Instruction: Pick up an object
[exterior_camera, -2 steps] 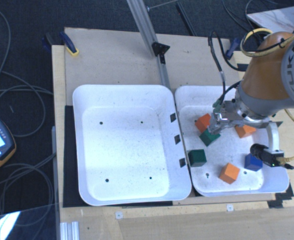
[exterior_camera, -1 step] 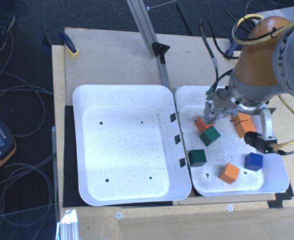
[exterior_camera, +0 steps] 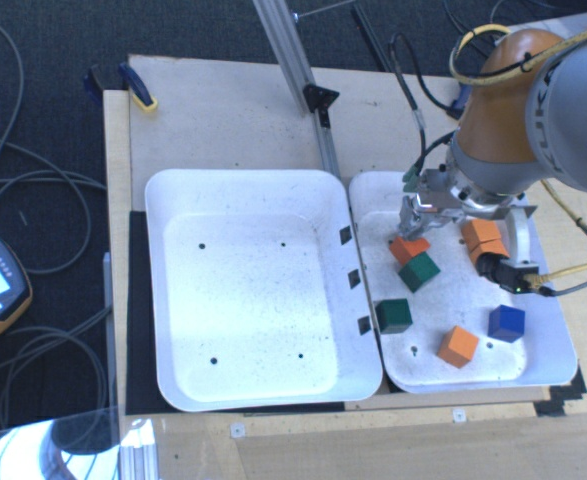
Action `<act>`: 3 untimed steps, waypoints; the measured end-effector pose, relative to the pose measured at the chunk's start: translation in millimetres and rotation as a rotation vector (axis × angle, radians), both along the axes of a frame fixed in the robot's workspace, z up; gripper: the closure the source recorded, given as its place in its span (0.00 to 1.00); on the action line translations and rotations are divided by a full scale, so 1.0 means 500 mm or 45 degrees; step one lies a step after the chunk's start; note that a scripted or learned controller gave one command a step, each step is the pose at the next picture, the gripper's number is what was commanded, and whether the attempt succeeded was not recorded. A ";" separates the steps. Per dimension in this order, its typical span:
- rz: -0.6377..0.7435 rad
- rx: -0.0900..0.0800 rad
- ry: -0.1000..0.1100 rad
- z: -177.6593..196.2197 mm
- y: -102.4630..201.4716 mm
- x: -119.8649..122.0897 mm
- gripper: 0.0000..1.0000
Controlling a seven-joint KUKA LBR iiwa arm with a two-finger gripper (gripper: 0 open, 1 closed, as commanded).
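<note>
My gripper [exterior_camera: 413, 223] hangs low over the back of the right bin [exterior_camera: 558, 360], under the grey and orange wrist. Right below its tip lies a red-orange block [exterior_camera: 407, 249], touching or nearly touching the gripper. A dark green block [exterior_camera: 420, 271] sits against that block's front right side. Another green block [exterior_camera: 394, 315] lies near the bin's left wall. An orange block [exterior_camera: 459, 346] and a blue block [exterior_camera: 507, 323] rest toward the front. A further orange block [exterior_camera: 483, 237] sits to the right of the gripper, partly under the arm.
The left bin [exterior_camera: 155, 193] stands beside the right one, with small black clips [exterior_camera: 354, 278] along the shared edge. A slanted metal pole [exterior_camera: 293, 58] rises behind the bins. Cables [exterior_camera: 563, 268] trail at the right of the arm.
</note>
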State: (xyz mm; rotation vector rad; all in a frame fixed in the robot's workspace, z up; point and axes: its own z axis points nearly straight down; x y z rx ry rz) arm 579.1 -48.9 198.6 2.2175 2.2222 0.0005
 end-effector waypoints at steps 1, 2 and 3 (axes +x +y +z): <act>-0.005 0.000 -0.005 0.122 -0.040 -0.070 1.00; 0.001 0.001 0.001 0.046 -0.016 0.028 1.00; -0.001 0.001 0.001 0.000 -0.031 0.104 1.00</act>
